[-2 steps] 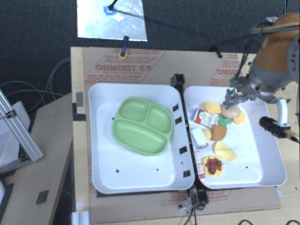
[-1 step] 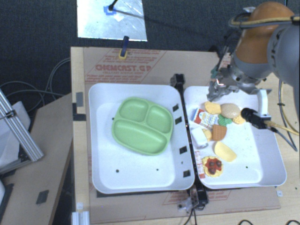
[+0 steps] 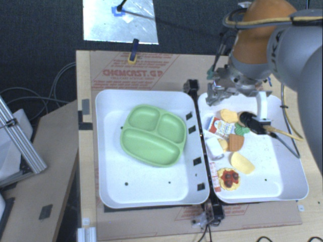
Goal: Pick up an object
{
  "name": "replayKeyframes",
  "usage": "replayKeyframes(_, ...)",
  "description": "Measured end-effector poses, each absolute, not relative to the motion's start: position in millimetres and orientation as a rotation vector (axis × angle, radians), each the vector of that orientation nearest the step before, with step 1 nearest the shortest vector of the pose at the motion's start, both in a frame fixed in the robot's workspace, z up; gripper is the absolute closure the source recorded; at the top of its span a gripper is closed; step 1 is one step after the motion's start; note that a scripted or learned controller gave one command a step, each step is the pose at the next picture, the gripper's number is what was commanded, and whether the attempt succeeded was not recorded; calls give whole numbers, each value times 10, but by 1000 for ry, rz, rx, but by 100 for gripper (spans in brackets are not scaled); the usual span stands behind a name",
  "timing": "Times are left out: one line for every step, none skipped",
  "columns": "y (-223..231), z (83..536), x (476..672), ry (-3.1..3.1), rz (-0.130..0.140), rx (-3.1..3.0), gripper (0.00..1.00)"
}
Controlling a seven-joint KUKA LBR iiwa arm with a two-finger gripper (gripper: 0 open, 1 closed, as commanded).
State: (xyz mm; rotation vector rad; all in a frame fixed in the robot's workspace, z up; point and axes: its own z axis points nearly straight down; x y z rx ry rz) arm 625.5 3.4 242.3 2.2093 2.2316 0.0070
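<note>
Bench (image 3: 83, 84) carries two bins side by side, walls touching at the middle. Left bin (image 3: 108, 150): one divided plate (image 3: 153, 135), about centre, a little toward the rear. Right bin (image 3: 282, 170): small food pieces bunched in its left half. Packet (image 3: 220, 128) by the left wall, wedge (image 3: 243, 163) in front of it, topped slice (image 3: 229, 178) nearest the front. End effector (image 3: 217, 92) over that bin's rear left corner.

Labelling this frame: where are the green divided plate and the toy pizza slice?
green divided plate (image 3: 150, 147): camera view, its large front compartment.
toy pizza slice (image 3: 229, 178): camera view, its red topping.
</note>
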Motion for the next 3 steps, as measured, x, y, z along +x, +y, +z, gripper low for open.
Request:
replayKeyframes(500,2388,6356,2230,5,2211,100)
replayKeyframes(690,2344,6433,2227,4,2213,100)
replayKeyframes(698,2139,6395,2226,0,2215,100)
